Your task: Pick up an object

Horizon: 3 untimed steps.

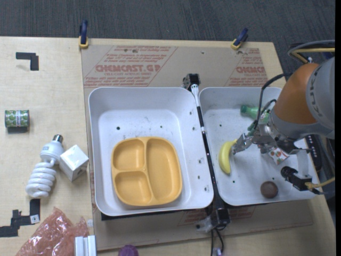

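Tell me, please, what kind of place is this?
Probably a robotics lab bench for grasping trials: a robot arm reaches into white bins holding a toy banana, and clamps fix the board.

Two shallow white plastic bins (101, 143) showing smooth, faintly glossy walls. Yellow three-compartment plastic tray (146, 170) looking matt, smooth. Yellow banana (226, 157) showing waxy skin. Brown paper-covered board (133, 65) lying flat, matt, printed. Spiral white bulb (41, 175) gleaming like glass.
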Available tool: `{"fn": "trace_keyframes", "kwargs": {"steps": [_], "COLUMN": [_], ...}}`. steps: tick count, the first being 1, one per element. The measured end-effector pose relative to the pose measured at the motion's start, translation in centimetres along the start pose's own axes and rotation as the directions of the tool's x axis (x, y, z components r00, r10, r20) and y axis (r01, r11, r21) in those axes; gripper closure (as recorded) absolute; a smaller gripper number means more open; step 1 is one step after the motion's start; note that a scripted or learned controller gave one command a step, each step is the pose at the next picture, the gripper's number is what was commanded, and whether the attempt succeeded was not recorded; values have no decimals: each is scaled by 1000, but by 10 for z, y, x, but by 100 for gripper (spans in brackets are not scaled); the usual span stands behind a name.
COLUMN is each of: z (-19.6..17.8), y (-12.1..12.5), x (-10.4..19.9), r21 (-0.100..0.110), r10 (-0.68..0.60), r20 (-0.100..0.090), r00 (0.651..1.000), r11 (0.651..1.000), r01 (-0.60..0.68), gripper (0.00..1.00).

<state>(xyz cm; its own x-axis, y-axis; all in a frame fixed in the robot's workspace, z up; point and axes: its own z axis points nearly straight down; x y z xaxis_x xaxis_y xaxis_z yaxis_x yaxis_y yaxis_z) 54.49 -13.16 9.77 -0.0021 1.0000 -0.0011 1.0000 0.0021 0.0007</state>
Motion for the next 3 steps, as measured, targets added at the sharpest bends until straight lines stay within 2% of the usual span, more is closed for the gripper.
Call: {"fn": "trace_keyframes", "kwargs": {"steps": [1, 2, 3], "z": [-10, -10, 6], "y": [1, 1, -30], "x": [0, 0, 32], "r21": [-2, -1, 2], "r10": [-2, -2, 1], "r20": [1, 1, -1], "r00": [1000, 1000, 1000], "r11": [1000, 1000, 1000], "r01": [2, 2, -1], "gripper": [100, 0, 0]}}
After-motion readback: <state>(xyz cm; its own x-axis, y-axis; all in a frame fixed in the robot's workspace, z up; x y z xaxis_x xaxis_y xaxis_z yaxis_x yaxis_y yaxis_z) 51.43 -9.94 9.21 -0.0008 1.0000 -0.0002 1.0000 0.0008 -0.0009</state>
